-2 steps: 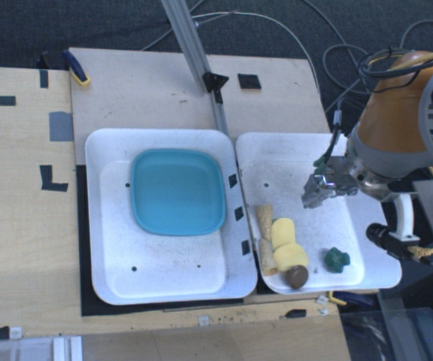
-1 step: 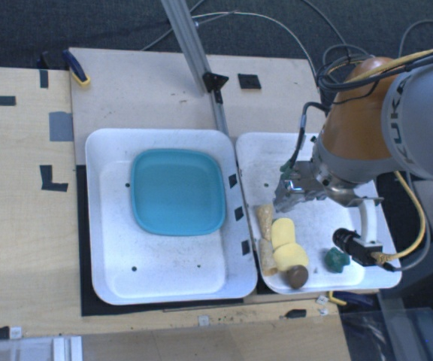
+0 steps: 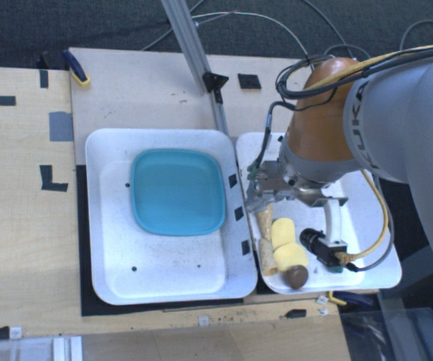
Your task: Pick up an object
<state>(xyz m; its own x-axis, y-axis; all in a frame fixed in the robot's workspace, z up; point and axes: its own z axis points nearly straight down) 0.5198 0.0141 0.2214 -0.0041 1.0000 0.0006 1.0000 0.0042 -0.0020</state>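
A blue square plate [image 3: 177,191] lies in the left bin [image 3: 111,277]. In the right bin [image 3: 374,277] a pale yellow piece [image 3: 283,232] and a second yellow chunk [image 3: 288,256] lie near the front left corner, with a small brown round thing [image 3: 297,277] just in front of them. A tan elongated object [image 3: 264,235] rests along the bin's left wall. My gripper [image 3: 265,195] hangs low over the right bin's left side, just behind the yellow pieces. The wrist hides its fingers.
The arm's grey and orange body covers most of the right bin's back half. A slanted metal pole [image 3: 194,51] stands behind the bins. Dark tape marks dot the wooden bench [image 3: 21,201] on the left.
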